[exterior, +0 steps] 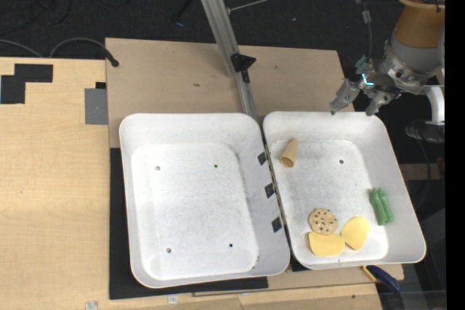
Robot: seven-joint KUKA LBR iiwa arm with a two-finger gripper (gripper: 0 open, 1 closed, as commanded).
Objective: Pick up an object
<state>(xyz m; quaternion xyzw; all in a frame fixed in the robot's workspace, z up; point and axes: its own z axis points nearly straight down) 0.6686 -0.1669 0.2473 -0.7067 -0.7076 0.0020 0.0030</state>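
Observation:
The right bin point(392, 156) holds a tan cone-shaped piece point(290, 152) near its far left corner. At its near side lie a round brown cookie-like piece point(322, 220), two yellow pieces point(326, 245) point(355, 232) and a green stick-shaped piece point(381, 205) by the right wall. My gripper point(357, 102) hangs above the far rim of the right bin, fingers spread open with nothing between them. It is well away from all the objects.
The left bin point(190, 198) sits beside the right one, with black clips point(269, 189) along the shared rim. A slanted metal rail point(221, 29) rises behind the bins. The light wooden bench point(51, 178) extends to the left.

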